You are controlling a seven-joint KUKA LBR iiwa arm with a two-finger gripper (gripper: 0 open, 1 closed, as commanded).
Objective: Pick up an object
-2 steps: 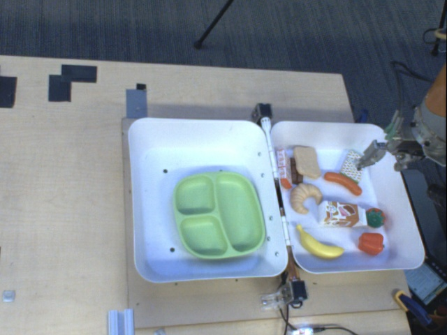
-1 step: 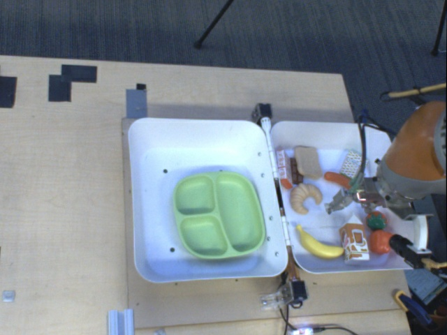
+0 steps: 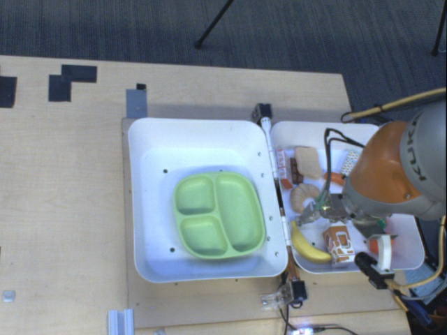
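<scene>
My gripper (image 3: 323, 209) hangs low over the middle of the right bin (image 3: 412, 257), under the grey wrist and orange band. Just beneath and around it lie a yellow banana (image 3: 309, 246), a small brown-and-white carton (image 3: 339, 245) and a pale bread-like piece (image 3: 302, 198). Further back in the same bin are a brown-and-white packet (image 3: 306, 162), a red-labelled wrapper (image 3: 282, 167) and a small orange item (image 3: 336, 179). The arm hides part of the bin's right half. I see nothing clearly held in the gripper.
The left bin (image 3: 150, 187) holds a green divided plate (image 3: 219, 215). A red-and-white item (image 3: 383, 247) lies near the right bin's front corner. Brackets and clamps stand along the divider between the bins and at the bench's front edge.
</scene>
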